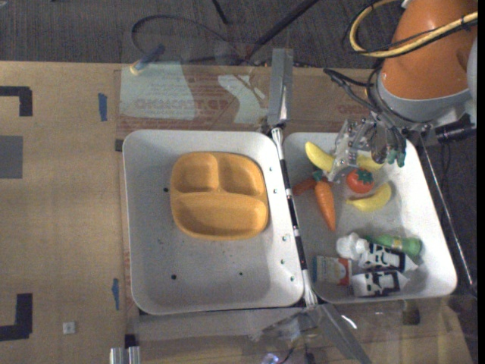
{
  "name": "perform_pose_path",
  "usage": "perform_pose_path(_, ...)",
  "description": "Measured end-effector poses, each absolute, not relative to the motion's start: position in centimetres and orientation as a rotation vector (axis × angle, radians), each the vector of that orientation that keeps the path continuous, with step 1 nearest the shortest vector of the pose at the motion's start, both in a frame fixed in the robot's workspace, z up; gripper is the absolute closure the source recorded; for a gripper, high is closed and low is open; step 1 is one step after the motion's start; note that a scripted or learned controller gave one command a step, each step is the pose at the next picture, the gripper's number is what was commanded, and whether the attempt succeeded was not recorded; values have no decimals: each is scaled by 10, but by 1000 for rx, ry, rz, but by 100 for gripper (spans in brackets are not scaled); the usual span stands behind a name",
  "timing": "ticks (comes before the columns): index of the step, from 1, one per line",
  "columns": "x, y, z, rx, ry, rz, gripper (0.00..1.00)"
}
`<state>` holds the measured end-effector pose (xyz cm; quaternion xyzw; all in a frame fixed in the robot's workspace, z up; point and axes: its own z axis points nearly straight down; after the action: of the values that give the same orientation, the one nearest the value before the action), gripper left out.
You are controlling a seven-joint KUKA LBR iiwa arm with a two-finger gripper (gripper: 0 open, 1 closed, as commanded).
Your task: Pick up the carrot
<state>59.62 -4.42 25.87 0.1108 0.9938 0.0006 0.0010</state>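
The gripper (350, 160) hangs low over the far part of the right bin (433, 226), under the grey wrist and the orange band of the arm (424, 44); whether it is released or clenched cannot be told from this slant, and nothing can be made out in its grasp. Just beside it lie a yellow banana (317, 155) on one side and a red tomato (361, 180) almost beneath it, with a second banana (373, 197) a little nearer the camera. The carrot (325, 204) rests flat on the bin floor, near the bin's left wall, its green top toward the gripper and its tip pointing at the near end; a small red piece (305, 186) lies just beside its top. The step in hand looks like the approach, with the grasp not yet made. The next move would probably call for a short shift toward the carrot's middle, and a descent that clears the tomato. Toward the near end of the same bin lie a milk carton (331, 269) and black-and-white bottles (377, 268). The left bin (151, 256) bears an orange divided plate (219, 194). Both bins sit on a light wooden bench (61, 226) marked with blue tape, and dark carpet with cables and stand legs lies beyond.
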Motion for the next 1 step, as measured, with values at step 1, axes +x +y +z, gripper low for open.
perform_pose_path(1, 585, -77, 223, 101, 3137, 1, 100)
